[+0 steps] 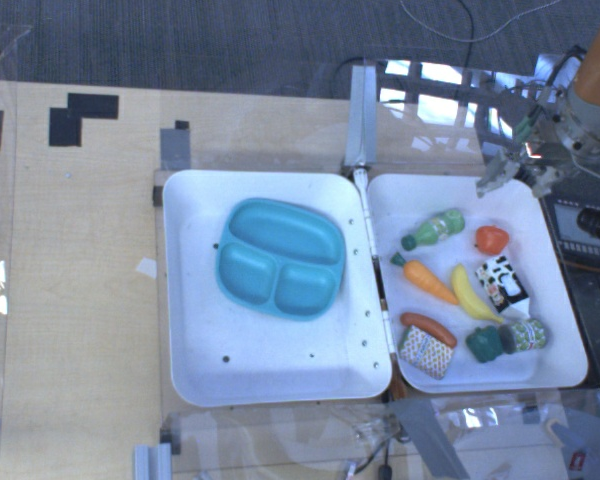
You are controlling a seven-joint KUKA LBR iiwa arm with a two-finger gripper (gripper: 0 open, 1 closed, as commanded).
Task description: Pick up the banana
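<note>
The yellow banana [470,294] lies in the right bin [555,268], near its middle, between an orange carrot [428,281] and a black-and-white carton [501,282]. My gripper [513,176] hovers over the bin's far right corner, well behind the banana. Its fingers are spread open and hold nothing. The arm with its orange band [592,73] comes in from the upper right.
The right bin also holds a green bottle [432,230], a red fruit [491,238], a sausage [428,326], a patterned packet [425,353], a dark green toy [485,343] and a small can [528,335]. A blue divided plate [280,258] sits in the left bin [195,298].
</note>
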